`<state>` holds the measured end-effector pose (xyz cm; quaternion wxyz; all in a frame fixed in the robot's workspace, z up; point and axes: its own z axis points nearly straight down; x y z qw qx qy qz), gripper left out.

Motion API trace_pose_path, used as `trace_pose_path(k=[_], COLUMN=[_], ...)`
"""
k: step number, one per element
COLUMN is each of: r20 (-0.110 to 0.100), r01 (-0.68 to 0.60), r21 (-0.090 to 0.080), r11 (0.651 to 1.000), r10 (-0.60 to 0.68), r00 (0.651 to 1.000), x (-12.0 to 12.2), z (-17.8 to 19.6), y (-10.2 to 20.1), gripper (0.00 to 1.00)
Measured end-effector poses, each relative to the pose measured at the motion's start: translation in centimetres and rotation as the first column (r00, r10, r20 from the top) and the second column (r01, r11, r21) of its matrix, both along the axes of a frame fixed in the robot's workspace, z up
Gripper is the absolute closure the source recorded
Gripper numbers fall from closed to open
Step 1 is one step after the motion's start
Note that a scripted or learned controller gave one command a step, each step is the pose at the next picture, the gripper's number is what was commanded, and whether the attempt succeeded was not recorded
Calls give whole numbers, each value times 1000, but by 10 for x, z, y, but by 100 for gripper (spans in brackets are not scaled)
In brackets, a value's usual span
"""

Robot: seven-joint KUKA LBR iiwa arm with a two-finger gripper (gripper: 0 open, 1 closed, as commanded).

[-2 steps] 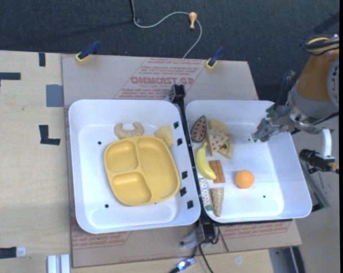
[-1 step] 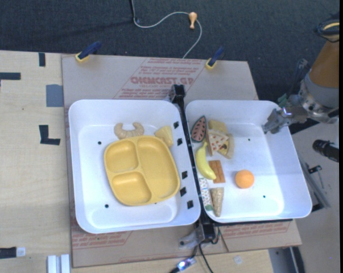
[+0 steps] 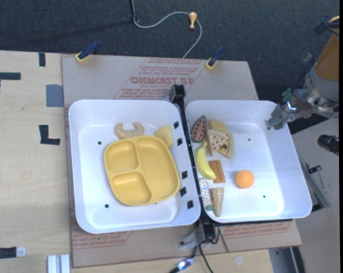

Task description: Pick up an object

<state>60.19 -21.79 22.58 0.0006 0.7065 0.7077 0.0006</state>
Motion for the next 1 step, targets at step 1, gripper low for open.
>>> trace_pose_path(k=[1], r20=[-4], r01=[-4], r21=[1], r11=[1000], r10=[4], r00=[1000], x=[-7], z=[-8], y=[60], gripper=[100])
